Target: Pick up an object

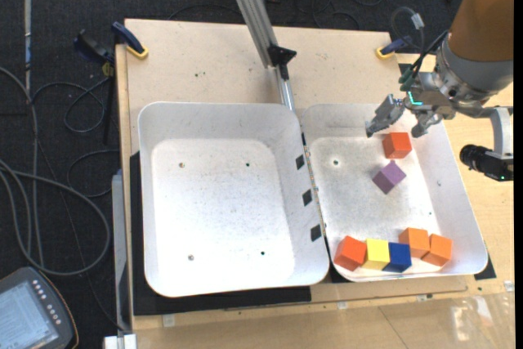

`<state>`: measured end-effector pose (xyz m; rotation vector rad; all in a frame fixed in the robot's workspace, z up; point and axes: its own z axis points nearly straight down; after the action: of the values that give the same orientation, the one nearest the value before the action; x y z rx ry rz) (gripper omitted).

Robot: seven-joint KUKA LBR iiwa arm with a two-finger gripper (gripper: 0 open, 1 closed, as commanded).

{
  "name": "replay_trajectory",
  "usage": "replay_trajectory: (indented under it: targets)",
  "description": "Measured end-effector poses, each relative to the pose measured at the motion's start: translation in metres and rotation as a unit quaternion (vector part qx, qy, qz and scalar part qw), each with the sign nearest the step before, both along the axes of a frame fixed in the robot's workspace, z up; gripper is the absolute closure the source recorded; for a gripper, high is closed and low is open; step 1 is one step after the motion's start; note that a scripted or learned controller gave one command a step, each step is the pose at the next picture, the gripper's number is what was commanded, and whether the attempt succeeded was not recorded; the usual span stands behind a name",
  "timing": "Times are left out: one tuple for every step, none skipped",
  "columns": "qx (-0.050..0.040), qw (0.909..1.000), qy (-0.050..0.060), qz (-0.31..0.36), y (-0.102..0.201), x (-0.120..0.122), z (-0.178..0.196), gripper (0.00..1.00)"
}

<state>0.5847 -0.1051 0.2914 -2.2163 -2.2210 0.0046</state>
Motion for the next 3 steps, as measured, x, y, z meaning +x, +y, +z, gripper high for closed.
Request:
replay_trajectory:
  targets:
    - [-0.0005, 1.0, -0.002, -0.001, 0.0, 0.001, 0.002, 0.0]
    - [-0.0005, 1.0, 0.0, -0.001, 0.005, 0.0, -0.042, 0.0]
    - [-0.0002, 1.0, 0.0, -0.001, 0.008, -0.011, -0.095, 0.0]
